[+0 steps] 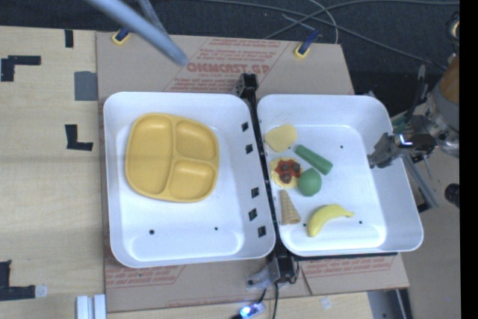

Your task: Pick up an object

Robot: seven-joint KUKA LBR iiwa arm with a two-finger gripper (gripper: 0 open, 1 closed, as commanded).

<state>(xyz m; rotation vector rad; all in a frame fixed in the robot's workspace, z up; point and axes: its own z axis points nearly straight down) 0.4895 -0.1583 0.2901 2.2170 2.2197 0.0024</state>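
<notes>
Printed matter: one legible item, red lettering on cardboard.

The cardboard sheet (224, 63) under the two bins carries red print in the upper middle of the frame, just above the left bin (119, 160). The large line reads roughly "CHEMCAST GP"; the last letters are uncertain. Smaller red lines above and below it are too blurred to read. More red print runs along the sheet's lower edge, beneath both bins near the bottom of the frame, likewise unreadable. Black angular marks on the bench (37, 123) at the left are shapes, not letters.
</notes>
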